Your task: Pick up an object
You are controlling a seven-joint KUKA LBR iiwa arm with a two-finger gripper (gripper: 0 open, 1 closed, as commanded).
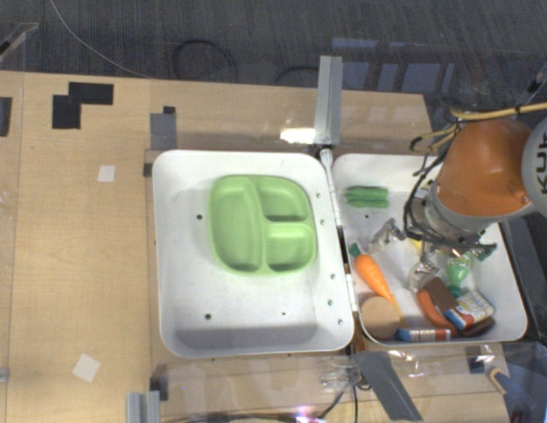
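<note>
My gripper (424,272) hangs low inside the right bin (513,282), under the orange wrist band (481,169). It is just above a cluster of small items: a brown block (443,293), a red sausage (430,307) and a small green piece (458,272). An orange carrot (375,276) lies to its left, apart from it. A tan round item (380,314) and a blue-and-red marker (424,334) lie along the bin's front wall. A green pod (367,196) rests near the back. The wrist hides whatever lies directly beneath it.
The left bin (181,263) holds a light green divided plate (260,223). A metal post (327,104) stands behind the wall where the two bins meet. Cables (484,111) run from the arm at the right.
</note>
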